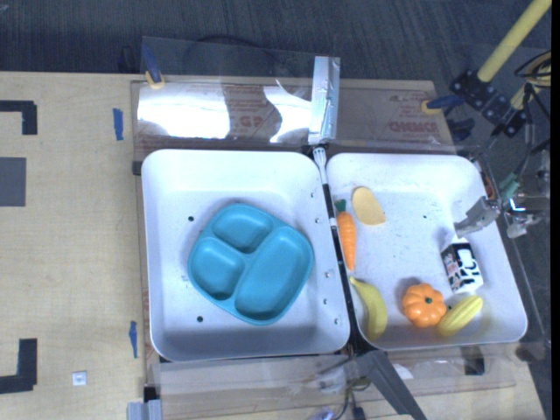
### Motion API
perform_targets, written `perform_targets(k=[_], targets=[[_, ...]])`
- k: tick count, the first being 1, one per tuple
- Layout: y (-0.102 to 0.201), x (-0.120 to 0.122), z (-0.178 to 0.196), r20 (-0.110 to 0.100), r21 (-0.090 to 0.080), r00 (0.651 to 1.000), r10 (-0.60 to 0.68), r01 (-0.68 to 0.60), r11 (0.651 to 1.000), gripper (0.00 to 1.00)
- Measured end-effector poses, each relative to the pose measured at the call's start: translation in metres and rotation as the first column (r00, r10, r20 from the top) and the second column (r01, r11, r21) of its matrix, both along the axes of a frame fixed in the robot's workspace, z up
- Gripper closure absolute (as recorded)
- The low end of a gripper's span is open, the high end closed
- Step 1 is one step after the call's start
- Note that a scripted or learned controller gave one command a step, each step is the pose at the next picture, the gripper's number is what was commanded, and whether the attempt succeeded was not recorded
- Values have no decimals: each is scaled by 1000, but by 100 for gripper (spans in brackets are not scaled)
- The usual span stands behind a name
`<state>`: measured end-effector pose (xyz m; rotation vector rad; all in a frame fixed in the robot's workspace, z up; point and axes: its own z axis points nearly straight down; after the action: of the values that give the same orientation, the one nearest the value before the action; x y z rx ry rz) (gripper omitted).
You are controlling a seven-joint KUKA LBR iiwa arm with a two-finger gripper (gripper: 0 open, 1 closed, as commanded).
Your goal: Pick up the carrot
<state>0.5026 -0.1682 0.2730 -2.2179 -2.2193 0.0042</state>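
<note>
The carrot (pixel 347 239) is orange with a small green top. It lies lengthwise against the left wall of the right bin (pixel 411 169), green end pointing to the back. A pale yellow oval piece (pixel 368 206) sits just to its right, near the top end. A yellow banana (pixel 372 305) lies just past the carrot's front tip.
The right bin also holds a small orange pumpkin (pixel 423 304), a yellow lemon-like fruit (pixel 461 314) and a black-and-white can (pixel 461 268). A blue compartment plate (pixel 252 261) fills the middle of the left bin (pixel 166 234). A metal bracket (pixel 490 210) and cables sit by the right bin's right rim.
</note>
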Motion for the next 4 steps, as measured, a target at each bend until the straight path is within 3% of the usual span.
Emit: perform_targets(k=[1, 2, 3, 4], targets=[[27, -25, -123, -8, 4, 994, 105, -105, 994, 0], [40, -21, -187, 8, -1, 982, 188, -188, 982, 0], [39, -19, -179, 13, -4, 982, 187, -187, 982, 100], [53, -21, -72, 5, -1, 989, 148, -148, 989, 100]])
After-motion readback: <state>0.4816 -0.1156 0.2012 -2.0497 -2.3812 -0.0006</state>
